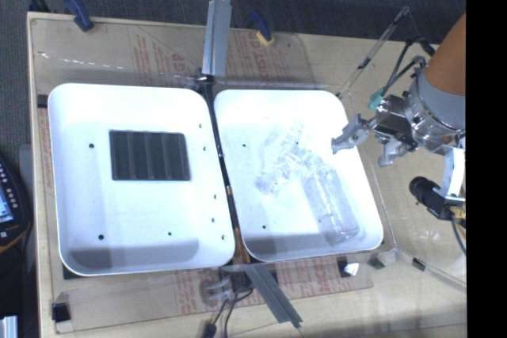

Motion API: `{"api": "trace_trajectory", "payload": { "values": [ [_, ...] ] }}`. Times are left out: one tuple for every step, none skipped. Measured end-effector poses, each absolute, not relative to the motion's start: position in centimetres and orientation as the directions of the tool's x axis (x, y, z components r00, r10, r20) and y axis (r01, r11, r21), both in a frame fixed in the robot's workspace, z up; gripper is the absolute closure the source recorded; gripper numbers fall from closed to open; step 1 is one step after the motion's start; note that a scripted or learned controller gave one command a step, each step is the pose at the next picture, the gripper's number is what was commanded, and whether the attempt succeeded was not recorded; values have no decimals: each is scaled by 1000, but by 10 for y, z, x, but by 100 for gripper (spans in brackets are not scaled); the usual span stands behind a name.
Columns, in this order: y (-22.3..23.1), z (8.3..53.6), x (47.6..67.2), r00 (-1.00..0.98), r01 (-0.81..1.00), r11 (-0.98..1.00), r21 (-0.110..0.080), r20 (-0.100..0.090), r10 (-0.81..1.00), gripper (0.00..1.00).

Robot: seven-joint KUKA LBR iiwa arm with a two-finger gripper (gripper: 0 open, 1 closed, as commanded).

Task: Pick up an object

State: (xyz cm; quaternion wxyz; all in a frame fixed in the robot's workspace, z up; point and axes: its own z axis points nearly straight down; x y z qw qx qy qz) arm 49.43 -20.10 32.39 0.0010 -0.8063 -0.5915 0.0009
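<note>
Gripper (366,145): sitting at right of frame, over the right bin's (238,170) right rim, fingers spread apart, gripping nothing. Clear plastic bottle (329,202): lying in the right bin, lower right. Left bin (71,194): holding a dark ribbed block (149,155).

A single fixed camera hangs above the worktop (333,59) and looks down on it at a slant, from far enough off to take in both white bins whole. The left bin (71,170) and the right bin (238,111) sit side by side across the middle of the frame, tilted slightly clockwise. Dark floor fills the far strip beyond the worktop's far edge. The arm's end effector (366,145) enters from the right edge of the view.
</note>
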Motion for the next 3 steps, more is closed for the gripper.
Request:
{"api": "trace_trajectory", "payload": {
  "values": [
    [-203, 331, 493, 53, 999, -53, 0, -1, 999, 0],
    [-136, 319, 477, 339, 941, -339, -5, -1, 941, 0],
    [-133, 331, 519, 321, 947, -321, -1, 0, 947, 0]
  ]
}}
